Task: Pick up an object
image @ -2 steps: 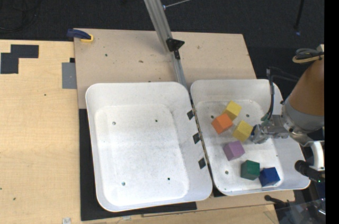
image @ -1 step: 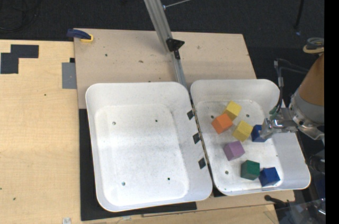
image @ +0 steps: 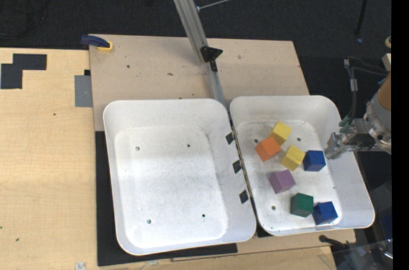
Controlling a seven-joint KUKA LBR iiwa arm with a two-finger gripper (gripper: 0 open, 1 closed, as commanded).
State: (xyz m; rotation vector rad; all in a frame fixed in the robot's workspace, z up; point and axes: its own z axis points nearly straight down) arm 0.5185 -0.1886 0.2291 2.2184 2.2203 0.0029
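Where the right bin (image: 348,128) comes nearest the camera, a blue cube (image: 325,212) is seen against its front wall, with a green cube (image: 301,204) touching it on the left. Further into that bin, a purple cube (image: 281,180) is placed, then a yellow cube (image: 293,157) beside a second blue cube (image: 314,161), then an orange cube (image: 268,148) and another yellow cube (image: 280,133). At the bin's right wall, the gripper (image: 335,147) is held just beside the second blue cube; whether its fingers are apart cannot be told. Nothing is seen gripped.
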